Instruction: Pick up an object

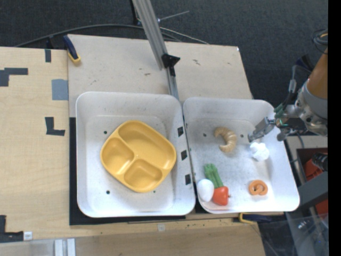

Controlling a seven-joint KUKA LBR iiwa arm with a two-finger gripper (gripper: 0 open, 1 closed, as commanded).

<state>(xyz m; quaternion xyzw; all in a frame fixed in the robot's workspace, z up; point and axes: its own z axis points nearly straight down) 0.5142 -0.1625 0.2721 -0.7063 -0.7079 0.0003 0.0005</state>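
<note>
As you look down on the bench, landmark: right-hand shallow white plastic bin; every place below is given against it.
Arm: grey arm with an orange band, which comes in over the landmark bin's right rim.
Gripper: two-finger gripper, which sits over the bin's far right part, just inside the right wall.
Pincer state: you cannot tell from this view whether it is spread or pressed together; nothing is seen held in it.
Task objects: all five lie loose on the floor of the landmark bin.
Object 1: small white crumpled lump, near the right wall, just beside and below the gripper; contact cannot be judged.
Object 2: tan curved croissant-shaped piece, in the far middle of the bin, left of the gripper and apart from it.
Object 3: orange ring-shaped piece, in the near right part, well apart from the gripper.
Object 4: red vegetable with a green stalk, at the near left part, with the stalk pointing away from the near rim.
Object 5: white egg-shaped piece, touching the red vegetable's left side, close to the bin's near left corner.
Neighbour: second shallow white plastic bin, which abuts the landmark bin's left wall.
Contents of neighbour: yellow three-compartment plastic plate, lying flat near its middle.
Beyond far rim: grey metal rail, slanting away from the junction of the two bins.
</note>
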